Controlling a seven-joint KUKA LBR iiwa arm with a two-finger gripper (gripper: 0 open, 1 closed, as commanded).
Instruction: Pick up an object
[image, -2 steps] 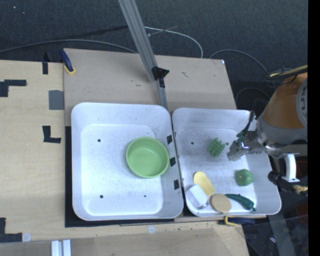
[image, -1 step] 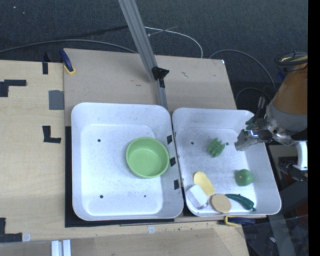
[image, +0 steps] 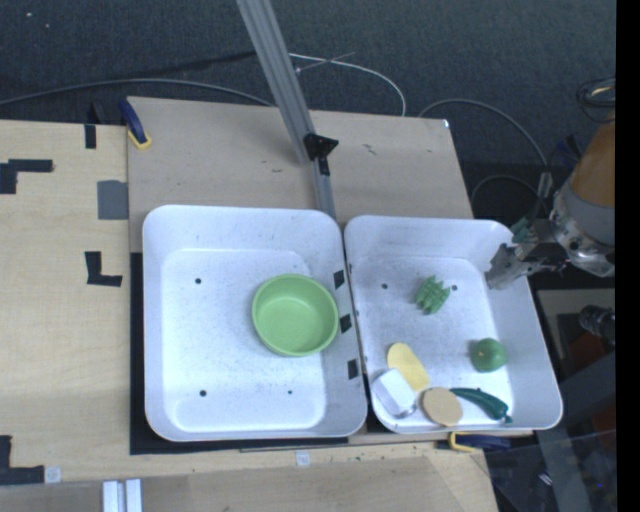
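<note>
A green bowl (image: 295, 315) sits in the left bin (image: 170, 240). In the right bin (image: 400, 235) lie a small spiky green toy (image: 432, 295), a green ball (image: 488, 354), a yellow oval piece (image: 406, 364), a tan round disc (image: 441, 405), a white block (image: 393, 391) and a dark green pepper-like piece (image: 482, 400). My gripper (image: 505, 264) hangs at the right bin's upper right rim, away from all of these. Nothing shows between its fingers.
A grey pole (image: 285, 80) slants down to the gap between the bins. Cables (image: 350, 70) cross the dark floor behind the bench. The arm's orange band (image: 600, 165) is at the right edge. Wooden bench top lies to the left.
</note>
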